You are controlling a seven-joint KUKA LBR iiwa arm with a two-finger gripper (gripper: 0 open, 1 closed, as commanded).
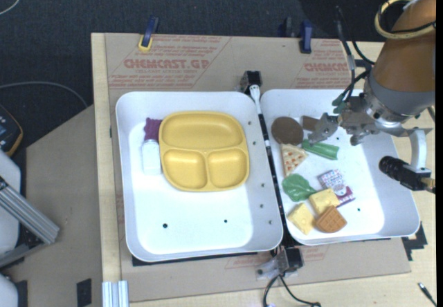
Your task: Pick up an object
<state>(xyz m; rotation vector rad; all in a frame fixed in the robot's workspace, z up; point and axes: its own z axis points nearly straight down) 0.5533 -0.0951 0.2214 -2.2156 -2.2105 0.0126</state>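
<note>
Toy foods (315, 198), plastic, small, lumpy, in right bin (387, 226); jaws' state unclear

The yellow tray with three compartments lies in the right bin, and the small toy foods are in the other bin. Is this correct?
Not quite. The camera view shows the yellow tray in the left bin; the small toy foods lie in the right bin.

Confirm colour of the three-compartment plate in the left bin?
Yellow: the three-compartment plastic plate, clearest in the camera view.
</note>
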